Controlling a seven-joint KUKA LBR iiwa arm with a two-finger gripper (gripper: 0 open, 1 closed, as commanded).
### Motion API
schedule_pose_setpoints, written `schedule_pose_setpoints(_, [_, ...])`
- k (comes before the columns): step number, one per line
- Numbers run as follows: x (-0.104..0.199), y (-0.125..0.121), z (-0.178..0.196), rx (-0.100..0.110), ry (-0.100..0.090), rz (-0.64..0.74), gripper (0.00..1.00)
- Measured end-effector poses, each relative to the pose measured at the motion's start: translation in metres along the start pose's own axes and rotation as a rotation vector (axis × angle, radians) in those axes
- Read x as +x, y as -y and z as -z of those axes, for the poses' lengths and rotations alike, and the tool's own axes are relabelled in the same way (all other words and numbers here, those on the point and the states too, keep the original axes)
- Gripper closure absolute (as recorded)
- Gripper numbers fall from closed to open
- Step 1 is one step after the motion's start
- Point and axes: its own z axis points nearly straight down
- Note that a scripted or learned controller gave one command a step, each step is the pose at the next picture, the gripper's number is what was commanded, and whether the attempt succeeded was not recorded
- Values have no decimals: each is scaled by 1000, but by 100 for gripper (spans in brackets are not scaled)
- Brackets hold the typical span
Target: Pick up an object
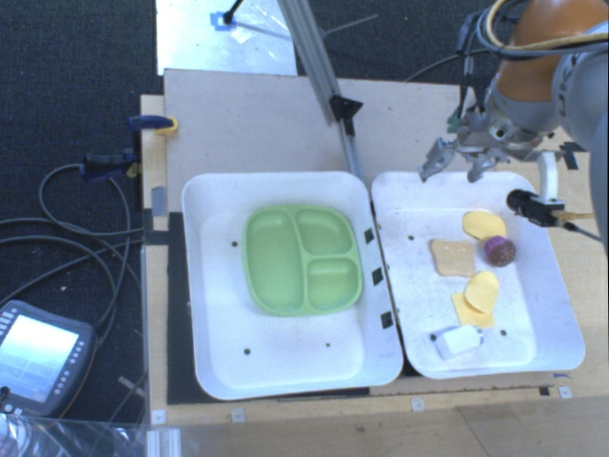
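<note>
My gripper (455, 166) hangs over the far edge of the right bin (544, 350), its two fingers spread apart with nothing between them. Below it in that bin lie a tan toast slice (452, 256), a purple ball (500, 250), a yellow chip (483, 224) and another yellow chip (482, 291) on a yellow slab (467, 310). A small white block (458, 340) rests near the bin's front. All of these lie well clear of the gripper.
The left bin (214, 350) holds a green divided tray (303, 260). A slanted metal pole (314, 50) runs down to the gap between the bins. A teach pendant (38, 350) and cables lie off the bench at left.
</note>
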Motion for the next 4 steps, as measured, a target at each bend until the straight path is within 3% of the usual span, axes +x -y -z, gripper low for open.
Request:
schedule_pose_setpoints(1, [0, 0, 0, 0, 1, 0, 0])
schedule_pose_setpoints(3, [12, 6, -96, 4, 0, 1, 0])
schedule_pose_setpoints(4, [12, 6, -125, 3, 0, 1, 0])
